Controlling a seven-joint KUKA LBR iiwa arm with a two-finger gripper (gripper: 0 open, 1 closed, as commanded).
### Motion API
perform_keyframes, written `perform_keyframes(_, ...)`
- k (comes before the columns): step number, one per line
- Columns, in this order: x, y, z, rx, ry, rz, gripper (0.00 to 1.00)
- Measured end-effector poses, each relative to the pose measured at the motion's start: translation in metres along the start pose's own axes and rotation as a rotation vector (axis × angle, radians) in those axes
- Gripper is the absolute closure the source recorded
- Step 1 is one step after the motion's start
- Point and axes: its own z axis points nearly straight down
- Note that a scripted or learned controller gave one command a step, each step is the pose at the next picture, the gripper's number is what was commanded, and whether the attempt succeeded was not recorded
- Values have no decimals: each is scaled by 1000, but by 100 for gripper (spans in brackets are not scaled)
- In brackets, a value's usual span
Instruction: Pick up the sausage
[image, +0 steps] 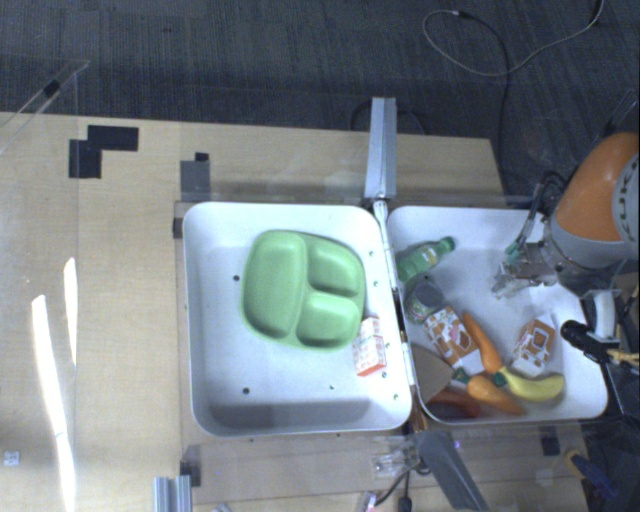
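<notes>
So the sausage (455, 402), as best I can tell, is that dark reddish thing at the near left corner of the right bin (480, 222), half tucked under the carrots. It's in shadow, so I wouldn't swear to its outline.

It's crowded down there. One carrot (495, 392) lies right against the sausage, with a yellow banana (534, 386) touching its right end. Another carrot (482, 344) runs diagonally just beyond, next to a small printed carton (448, 334). A second little packet (535, 342) sits to the right. Further back there's a dark round can (427, 297) and a green bottle (424, 257) by the divider.

The left bin (210, 300) holds a green divided tray (303, 287) and a small red-and-white pack (370, 351) near the divider.

The gripper (522, 268) hangs over the far right part of the right bin, well away from the sausage, with nothing in it. Can't tell how its fingers are set; too small and blurry.

My take: it needs to cross to the near left corner and come straight down on the exposed left end of the sausage, fingers across its width. Going for the middle would probably grab carrot instead. The bin wall is close, so not much room.
</notes>
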Motion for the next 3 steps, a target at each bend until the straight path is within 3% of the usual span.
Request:
perform_keyframes(1,101,11,-99,9,0,138,100)
perform_keyframes(2,100,11,-99,9,-1,138,0)
perform_keyframes(3,77,-15,8,7,-1,180,0)
